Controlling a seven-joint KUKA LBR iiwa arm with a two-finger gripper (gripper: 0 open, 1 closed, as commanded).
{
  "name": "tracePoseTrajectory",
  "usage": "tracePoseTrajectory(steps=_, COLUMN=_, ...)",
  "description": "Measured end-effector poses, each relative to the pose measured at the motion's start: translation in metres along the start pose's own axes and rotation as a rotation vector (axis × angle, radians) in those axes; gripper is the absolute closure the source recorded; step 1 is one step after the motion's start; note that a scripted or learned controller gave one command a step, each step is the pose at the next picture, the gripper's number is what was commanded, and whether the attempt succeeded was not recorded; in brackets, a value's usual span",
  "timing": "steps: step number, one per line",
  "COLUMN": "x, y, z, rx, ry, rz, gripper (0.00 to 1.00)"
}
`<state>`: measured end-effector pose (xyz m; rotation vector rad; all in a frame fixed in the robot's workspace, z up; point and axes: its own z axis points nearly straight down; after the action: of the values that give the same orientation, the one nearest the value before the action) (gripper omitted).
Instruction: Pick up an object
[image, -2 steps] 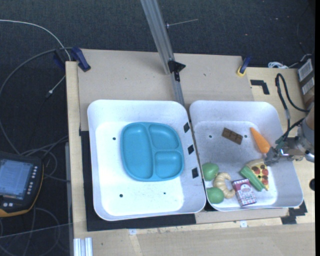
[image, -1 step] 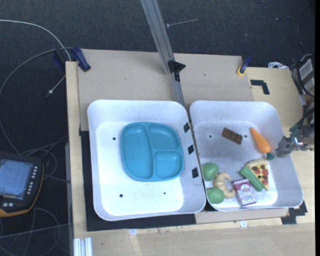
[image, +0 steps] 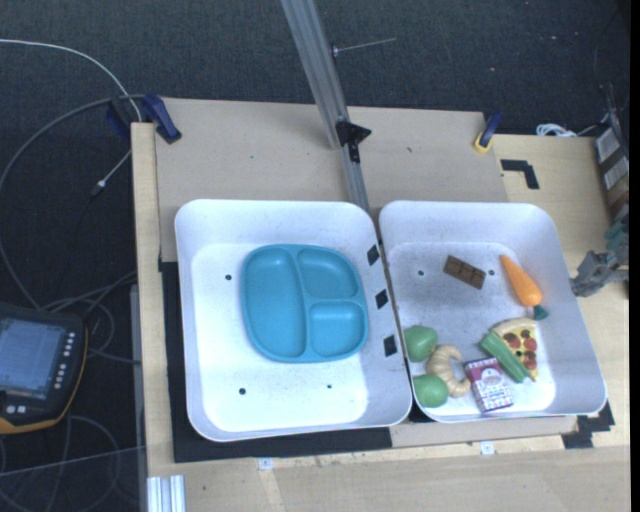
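Note:
The right bin (image: 560, 235) holds several toy foods. A brown chocolate bar (image: 464, 271) lies near its middle, with an orange carrot (image: 521, 281) to its right. Lower down are a pizza slice (image: 522, 342), a green vegetable (image: 503, 358), two green fruits (image: 420, 341) (image: 430, 391), a tan pastry (image: 453, 368) and a small red box (image: 489, 386). At the view's right edge, outside the bin and beside its right rim, a grey part that looks like my gripper (image: 596, 270) sits apart from all the objects.
The left bin (image: 210, 250) carries a blue divided plate (image: 303, 302). A metal pole (image: 325, 80) slants down to the gap between the bins. Cables and a handheld pendant (image: 35, 365) lie on the floor at the left.

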<state>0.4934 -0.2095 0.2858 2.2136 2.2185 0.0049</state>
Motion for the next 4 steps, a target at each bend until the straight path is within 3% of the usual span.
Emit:
tracePoseTrajectory(steps=1, x=0.047, y=0.019, z=0.018, rx=0.010, ry=0.006, rz=-0.004, gripper=1.00)
tracePoseTrajectory(steps=2, x=0.105, y=0.039, z=0.016, rx=0.006, ry=0.006, rz=-0.006, gripper=1.00)
tracePoseTrajectory(steps=4, x=0.187, y=0.071, z=0.028, rx=0.006, ry=0.004, rz=-0.003, gripper=1.00)
